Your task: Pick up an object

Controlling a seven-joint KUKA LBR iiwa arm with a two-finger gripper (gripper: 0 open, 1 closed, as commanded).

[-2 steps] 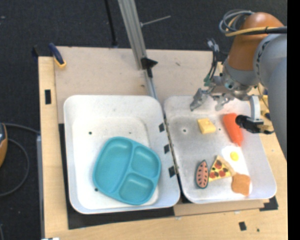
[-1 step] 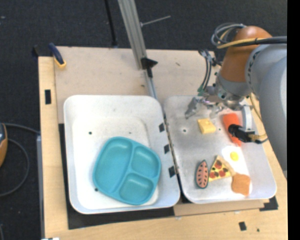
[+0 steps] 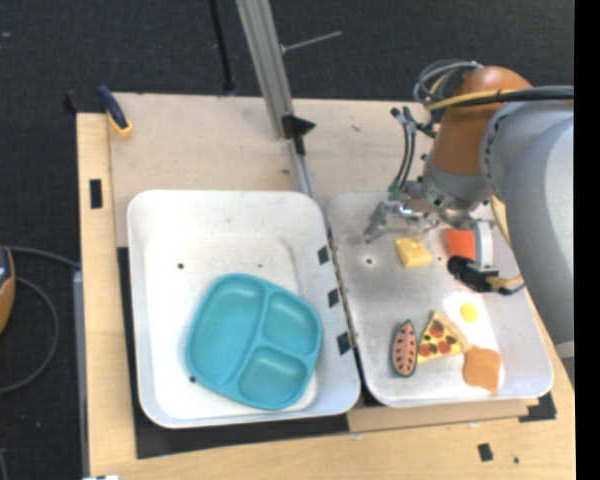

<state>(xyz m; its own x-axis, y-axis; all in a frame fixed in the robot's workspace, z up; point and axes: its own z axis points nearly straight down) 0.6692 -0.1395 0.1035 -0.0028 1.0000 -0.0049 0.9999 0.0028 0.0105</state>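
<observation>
Wooden bench point(image 3: 200, 148) | two white bins point(image 3: 230, 218) | dark floor point(image 3: 40, 28) | end effector point(image 3: 405, 213) closure: cannot tell

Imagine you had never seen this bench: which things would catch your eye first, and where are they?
The turquoise divided plate in the left bin stands out most. Next come the toy foods in the right bin: a pizza slice beside a watermelon slice, and a yellow cheese wedge just below the arm's pincer.
</observation>
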